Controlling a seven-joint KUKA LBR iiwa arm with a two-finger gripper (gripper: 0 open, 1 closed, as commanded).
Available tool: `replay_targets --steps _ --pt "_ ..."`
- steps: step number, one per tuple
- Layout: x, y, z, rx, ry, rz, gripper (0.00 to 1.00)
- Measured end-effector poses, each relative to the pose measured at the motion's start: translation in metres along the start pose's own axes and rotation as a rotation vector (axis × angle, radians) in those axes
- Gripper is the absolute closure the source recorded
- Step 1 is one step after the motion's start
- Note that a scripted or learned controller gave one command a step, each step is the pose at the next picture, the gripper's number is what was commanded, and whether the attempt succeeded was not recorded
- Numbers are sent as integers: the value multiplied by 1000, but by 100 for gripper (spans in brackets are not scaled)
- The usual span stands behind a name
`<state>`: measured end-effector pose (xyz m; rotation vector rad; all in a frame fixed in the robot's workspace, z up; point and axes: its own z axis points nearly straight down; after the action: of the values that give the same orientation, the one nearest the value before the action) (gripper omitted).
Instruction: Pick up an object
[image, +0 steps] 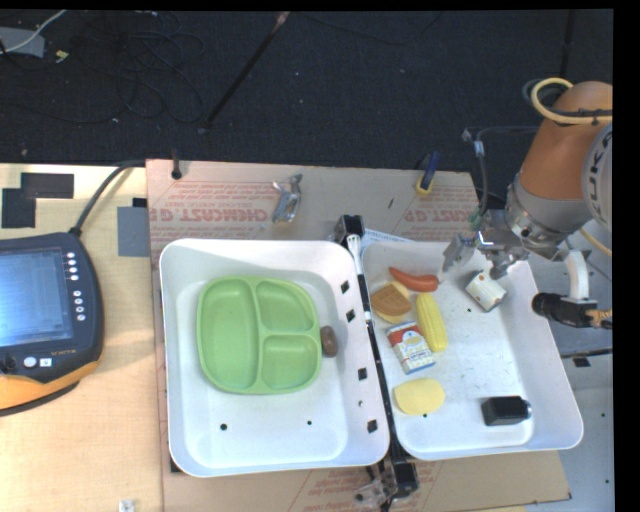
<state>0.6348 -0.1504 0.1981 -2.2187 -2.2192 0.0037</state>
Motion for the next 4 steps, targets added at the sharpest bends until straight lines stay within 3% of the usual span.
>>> replay_targets --steps 1,2,4 --pt "34 1 80 -8 -3 1 0" --pt "39 -10 87 -23 -6 0 0" --pt "42 -16 88 -25 -6 0 0"
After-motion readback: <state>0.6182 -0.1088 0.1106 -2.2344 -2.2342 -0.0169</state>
